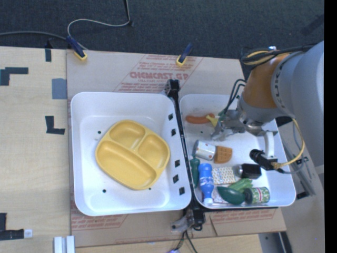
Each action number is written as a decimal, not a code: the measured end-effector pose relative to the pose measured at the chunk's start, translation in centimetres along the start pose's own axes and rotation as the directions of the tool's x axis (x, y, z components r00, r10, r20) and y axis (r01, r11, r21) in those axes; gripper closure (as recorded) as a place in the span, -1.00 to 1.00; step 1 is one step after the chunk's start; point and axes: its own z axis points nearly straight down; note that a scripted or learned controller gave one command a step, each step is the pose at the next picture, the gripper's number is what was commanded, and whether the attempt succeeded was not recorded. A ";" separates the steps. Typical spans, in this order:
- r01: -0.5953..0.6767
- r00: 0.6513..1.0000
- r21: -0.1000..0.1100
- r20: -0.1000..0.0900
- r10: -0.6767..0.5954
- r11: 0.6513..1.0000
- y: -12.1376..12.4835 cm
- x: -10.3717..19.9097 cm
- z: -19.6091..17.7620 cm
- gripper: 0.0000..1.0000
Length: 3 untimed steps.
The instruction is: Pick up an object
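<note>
The tool (225, 126) hangs low in the right bin (287, 194), near that bin's far wall, with the grey arm (295, 83) reaching in above it from the right. Its tip points down and to the left, and from this slant I cannot tell how it is set, nor is anything visibly caught in it. The nearest candidate for a pick is the orange sausage-shaped toy (198, 119), which lies just to the left of the tool, its long axis running roughly left to right along the bin's far wall; a small yellow piece (212, 120) sits between that toy and the tool, seemingly touching the tip. Just nearer the camera than the tool lie a small can on its side (205, 151) and a brown waffle-like piece (224, 154). Further toward the bin's front wall are a blue bottle (205, 179) and a green leafy thing (234, 193), well apart from the tool. The left bin (84, 157) bears a yellow divided plate (132, 153).
</note>
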 end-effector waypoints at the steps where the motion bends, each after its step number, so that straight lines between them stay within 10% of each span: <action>1: 0.000 1.000 0.001 0.000 0.000 1.000 0.0 0.0 0.0 -1.00; 2: 0.001 1.000 0.002 -0.001 -0.001 1.000 0.0 0.0 -0.9 1.00; 3: 0.001 1.000 0.002 -0.001 -0.001 1.000 0.0 0.0 -0.9 -1.00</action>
